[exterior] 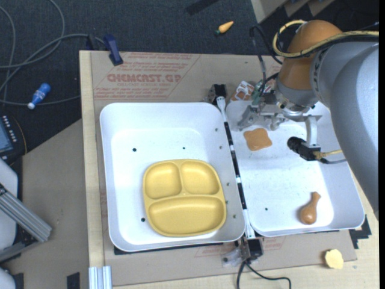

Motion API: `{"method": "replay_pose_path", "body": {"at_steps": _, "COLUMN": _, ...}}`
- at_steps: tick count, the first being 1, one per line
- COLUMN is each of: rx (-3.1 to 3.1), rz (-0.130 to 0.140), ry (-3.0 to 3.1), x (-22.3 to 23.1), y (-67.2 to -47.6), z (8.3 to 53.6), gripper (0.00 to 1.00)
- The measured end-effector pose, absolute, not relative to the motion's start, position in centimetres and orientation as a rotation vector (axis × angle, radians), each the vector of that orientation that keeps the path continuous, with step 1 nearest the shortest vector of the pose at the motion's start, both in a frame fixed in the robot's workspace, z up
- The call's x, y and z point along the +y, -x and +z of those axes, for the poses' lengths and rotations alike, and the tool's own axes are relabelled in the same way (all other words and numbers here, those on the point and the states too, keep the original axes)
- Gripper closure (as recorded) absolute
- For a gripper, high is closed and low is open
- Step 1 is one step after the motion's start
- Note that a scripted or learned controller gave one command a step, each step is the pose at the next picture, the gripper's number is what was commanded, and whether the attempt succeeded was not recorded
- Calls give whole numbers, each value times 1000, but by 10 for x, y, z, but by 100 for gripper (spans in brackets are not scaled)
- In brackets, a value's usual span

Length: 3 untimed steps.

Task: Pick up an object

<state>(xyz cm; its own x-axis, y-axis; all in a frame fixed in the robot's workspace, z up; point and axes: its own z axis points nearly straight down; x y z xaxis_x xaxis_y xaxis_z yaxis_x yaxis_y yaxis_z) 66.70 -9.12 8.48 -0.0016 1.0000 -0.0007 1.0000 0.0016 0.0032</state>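
A flat brown slice (257, 139), toast-like, is seen lying near the far left corner of the right bin (283, 203), just beside the wall shared with the left bin (120, 161). Directly above it the gripper (263, 118) is hung; whether its fingers are apart or together cannot be told, as they are blurred. A brown drumstick (309, 208) is laid near the right bin's near right corner, its long axis running near-to-far, thick end nearest. A yellow divided plate (183, 196) is set in the left bin. Both bins are carried on a cardboard-covered bench (150, 77) over dark carpet (120, 11).
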Motion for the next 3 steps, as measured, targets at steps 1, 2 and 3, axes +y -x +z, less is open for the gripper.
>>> {"method": "replay_pose_path", "body": {"at_steps": 1, "rx": 2222, "rz": -4, "ry": -2224, "x": -96, "y": -641, "z": 85, "gripper": 0}}
{"method": "replay_pose_path", "body": {"at_steps": 2, "rx": 2220, "rz": 3, "ry": -2219, "x": -96, "y": -643, "z": 96, "gripper": 100}}
{"method": "replay_pose_path", "body": {"at_steps": 3, "rx": 2218, "rz": 3, "ry": -2221, "x": -94, "y": -618, "z": 86, "gripper": 100}}
